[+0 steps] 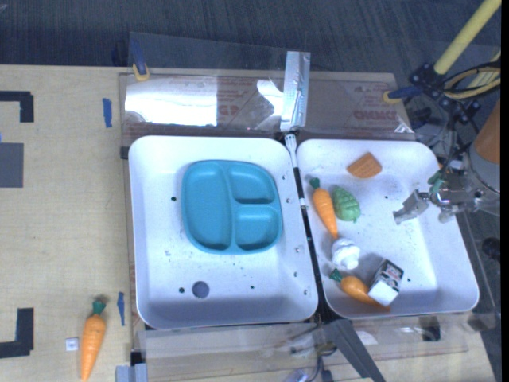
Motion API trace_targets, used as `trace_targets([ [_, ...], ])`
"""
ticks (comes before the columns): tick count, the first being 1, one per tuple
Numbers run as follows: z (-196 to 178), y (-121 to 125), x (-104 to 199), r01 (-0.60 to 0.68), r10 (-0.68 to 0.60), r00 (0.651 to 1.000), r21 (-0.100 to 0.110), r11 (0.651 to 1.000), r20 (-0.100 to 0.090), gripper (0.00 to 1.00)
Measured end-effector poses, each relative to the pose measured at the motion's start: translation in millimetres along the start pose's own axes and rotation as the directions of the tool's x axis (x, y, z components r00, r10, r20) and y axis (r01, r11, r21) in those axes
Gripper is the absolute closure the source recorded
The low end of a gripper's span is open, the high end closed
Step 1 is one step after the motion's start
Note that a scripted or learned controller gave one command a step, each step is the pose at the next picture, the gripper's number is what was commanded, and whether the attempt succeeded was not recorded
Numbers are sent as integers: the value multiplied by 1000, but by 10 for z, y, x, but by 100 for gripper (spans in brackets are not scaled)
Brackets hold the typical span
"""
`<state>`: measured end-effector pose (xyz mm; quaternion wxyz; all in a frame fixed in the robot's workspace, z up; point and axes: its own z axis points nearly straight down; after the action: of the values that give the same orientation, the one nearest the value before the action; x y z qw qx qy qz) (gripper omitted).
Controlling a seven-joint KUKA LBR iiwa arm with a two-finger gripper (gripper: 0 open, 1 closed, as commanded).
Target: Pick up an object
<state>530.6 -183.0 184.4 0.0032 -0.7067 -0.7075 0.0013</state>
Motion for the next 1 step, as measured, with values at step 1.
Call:
trace_targets([
  [1,892,-423,596,-110,110,994,5,994,0,0],
])
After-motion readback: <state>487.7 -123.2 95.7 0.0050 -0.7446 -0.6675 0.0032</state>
